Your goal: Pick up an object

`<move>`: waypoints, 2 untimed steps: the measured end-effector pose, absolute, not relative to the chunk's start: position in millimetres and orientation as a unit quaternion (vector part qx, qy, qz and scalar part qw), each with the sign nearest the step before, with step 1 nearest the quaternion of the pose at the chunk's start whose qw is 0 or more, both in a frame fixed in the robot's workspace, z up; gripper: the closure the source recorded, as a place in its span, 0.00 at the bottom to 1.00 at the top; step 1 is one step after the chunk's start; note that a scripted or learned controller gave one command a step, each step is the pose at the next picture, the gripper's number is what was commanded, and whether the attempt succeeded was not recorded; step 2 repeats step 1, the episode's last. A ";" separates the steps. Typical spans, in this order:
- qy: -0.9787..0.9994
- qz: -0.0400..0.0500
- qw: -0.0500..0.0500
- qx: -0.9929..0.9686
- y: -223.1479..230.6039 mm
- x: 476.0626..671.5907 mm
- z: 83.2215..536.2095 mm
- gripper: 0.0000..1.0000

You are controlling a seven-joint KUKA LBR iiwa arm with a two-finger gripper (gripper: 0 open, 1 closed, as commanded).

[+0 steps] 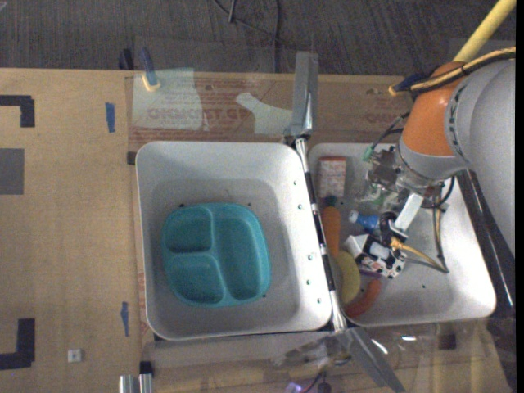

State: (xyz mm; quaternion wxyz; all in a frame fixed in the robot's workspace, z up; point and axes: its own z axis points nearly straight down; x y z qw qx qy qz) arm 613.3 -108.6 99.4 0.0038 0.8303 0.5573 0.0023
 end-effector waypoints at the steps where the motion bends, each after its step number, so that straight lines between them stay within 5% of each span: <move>1: 0.557 0.000 0.000 0.831 -73.0 634.8 219.3 1.00; 2: 0.557 0.000 0.000 0.831 -73.0 634.8 219.3 1.00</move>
